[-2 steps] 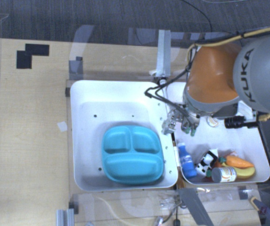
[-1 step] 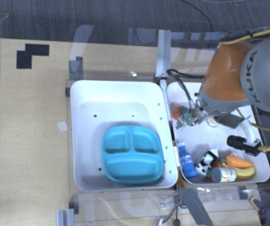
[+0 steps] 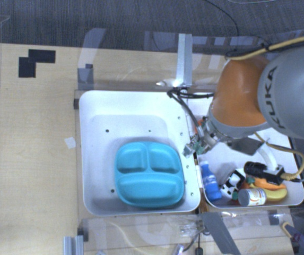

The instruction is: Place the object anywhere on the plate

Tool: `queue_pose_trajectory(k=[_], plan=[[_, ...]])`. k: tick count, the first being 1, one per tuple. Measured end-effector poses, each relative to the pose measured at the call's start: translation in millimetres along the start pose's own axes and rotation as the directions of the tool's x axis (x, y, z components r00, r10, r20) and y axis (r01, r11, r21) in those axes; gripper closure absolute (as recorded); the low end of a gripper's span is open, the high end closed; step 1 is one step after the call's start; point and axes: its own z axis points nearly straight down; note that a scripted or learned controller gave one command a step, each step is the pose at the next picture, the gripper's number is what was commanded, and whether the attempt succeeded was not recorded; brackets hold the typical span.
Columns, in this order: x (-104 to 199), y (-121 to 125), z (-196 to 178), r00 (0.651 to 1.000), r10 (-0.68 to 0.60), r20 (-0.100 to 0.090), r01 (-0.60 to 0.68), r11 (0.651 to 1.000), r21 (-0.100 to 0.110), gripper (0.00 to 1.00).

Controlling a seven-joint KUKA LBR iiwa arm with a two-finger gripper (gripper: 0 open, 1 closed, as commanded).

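A blue divided plate (image 3: pixel 149 175) lies in the left bin (image 3: pixel 90 142). The right bin (image 3: pixel 295 195) holds a blue bottle (image 3: pixel 209 181), a can (image 3: pixel 251 197) and a banana (image 3: pixel 276 194). Whether the gripper (image 3: pixel 194 146) grasps anything cannot be told.

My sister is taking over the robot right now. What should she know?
Pincer: low over the divide between the two bins; whether it holds anything cannot be told.
Blue plate: in the left bin, nothing on it.
Objects: a blue bottle, a can, a banana and other small things lie heaped in the right bin.
Done: nothing on the plate yet.
Left: get one object onto the plate.
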Motion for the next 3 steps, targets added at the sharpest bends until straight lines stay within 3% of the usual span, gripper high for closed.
queue_pose_trajectory(k=[1,2,3], plan=[[35.6,-3.7,13.1,0.921,-0.391,0.0,0.391,0.921,-0.001,1.0],[21.3,61.8,13.9,0.815,-0.58,0.001,0.58,0.815,-0.001,1.0],[-5.3,-35.4,12.7,0.806,-0.592,0.002,0.592,0.806,0.0,1.0]])
